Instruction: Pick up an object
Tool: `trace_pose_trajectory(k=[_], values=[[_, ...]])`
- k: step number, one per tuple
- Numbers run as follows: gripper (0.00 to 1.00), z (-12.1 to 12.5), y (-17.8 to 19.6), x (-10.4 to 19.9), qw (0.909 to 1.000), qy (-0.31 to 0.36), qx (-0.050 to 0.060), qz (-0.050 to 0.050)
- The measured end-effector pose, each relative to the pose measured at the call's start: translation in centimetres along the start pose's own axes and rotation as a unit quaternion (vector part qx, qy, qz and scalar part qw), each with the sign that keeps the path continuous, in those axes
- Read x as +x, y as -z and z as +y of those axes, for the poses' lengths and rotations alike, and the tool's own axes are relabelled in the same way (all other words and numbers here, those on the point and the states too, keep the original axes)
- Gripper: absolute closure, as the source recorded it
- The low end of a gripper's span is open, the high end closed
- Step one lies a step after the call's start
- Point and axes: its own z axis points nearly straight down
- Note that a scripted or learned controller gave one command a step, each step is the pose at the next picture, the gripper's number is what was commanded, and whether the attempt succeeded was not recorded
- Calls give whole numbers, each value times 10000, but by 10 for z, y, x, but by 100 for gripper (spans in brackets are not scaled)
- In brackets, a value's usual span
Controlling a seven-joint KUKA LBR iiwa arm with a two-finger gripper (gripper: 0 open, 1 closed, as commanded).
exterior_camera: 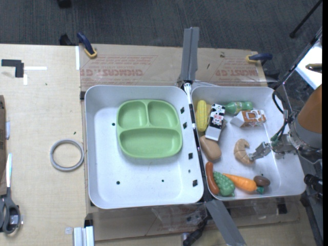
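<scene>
Claw [262,150], finger state indiscernible, poised in the right bin; croissant [242,151] lies just to its left, long axis roughly upright in view

Two white bins [97,152]. One green tray [149,128] and one tape ring [67,154]. About nine toy foods [225,152] by the gripper [262,150].

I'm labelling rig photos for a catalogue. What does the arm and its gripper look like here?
The arm enters from the right, grey with a broad orange band above the wrist. Dark cables run alongside it. The gripper is small, metallic grey, with two thin fingers and a touch of green near its base.
</scene>
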Motion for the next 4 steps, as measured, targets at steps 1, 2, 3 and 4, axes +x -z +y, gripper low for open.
trace_pose_trajectory(k=[1,2,3,4], values=[[0,42,-4,57,9975,701,-37,-35],[0,75,-5,92,9821,1882,-24,-54],[0,132,-11,80,9806,1958,58,10],[0,157,-11,31,9909,1345,47,-10]])
